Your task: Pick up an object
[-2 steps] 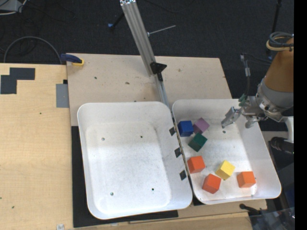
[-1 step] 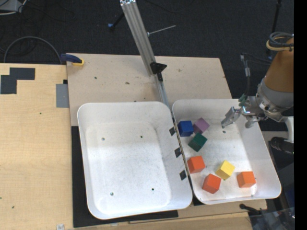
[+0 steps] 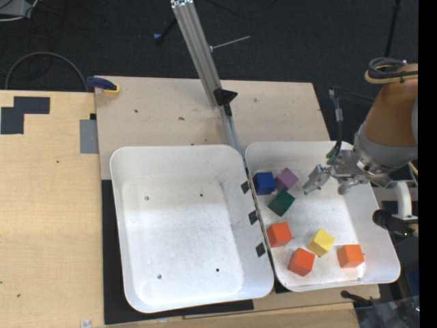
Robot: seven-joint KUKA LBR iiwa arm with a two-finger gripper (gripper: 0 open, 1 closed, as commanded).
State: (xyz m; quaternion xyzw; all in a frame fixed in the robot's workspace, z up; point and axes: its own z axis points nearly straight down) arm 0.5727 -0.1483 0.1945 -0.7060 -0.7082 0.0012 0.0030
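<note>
**Camera view: hand hung over the right bin**

The hand (image 3: 326,181) hovered above the right bin (image 3: 382,268), fingers spread, nothing between them. Just to its left sat the purple cube (image 3: 287,178), touching the blue cube (image 3: 264,182); the green cube (image 3: 281,201) lay just below. Orange and yellow cubes waited nearer the front.

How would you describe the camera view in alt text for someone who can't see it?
A grey-and-orange robot arm reaches from the right, its end effector hovering above the right white bin, which holds seven small blocks: blue, purple, dark green, yellow and three orange. The left white bin sits beside it on a wooden bench.
</note>
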